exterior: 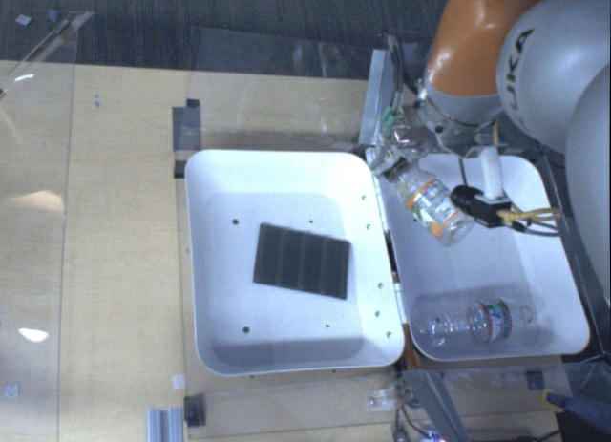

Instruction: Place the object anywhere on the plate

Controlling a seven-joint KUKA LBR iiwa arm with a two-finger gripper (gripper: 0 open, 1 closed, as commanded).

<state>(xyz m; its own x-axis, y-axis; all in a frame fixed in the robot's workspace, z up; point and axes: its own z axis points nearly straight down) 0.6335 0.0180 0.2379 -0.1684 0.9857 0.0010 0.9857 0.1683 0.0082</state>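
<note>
The arm (535, 58) hid the right bin's (558, 287) far edge. Its gripper (393, 156) sat at that bin's far left corner, fingers clenched on a clear bottle (434, 206) that hung tilted. A second bottle (473, 321) lay near. One dark plate (302, 261) lay in the left bin (215, 240).

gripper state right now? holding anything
gripper: shut on the small clear bottle, gripped near its cap end and lifted at a tilt over the right bin.
</note>
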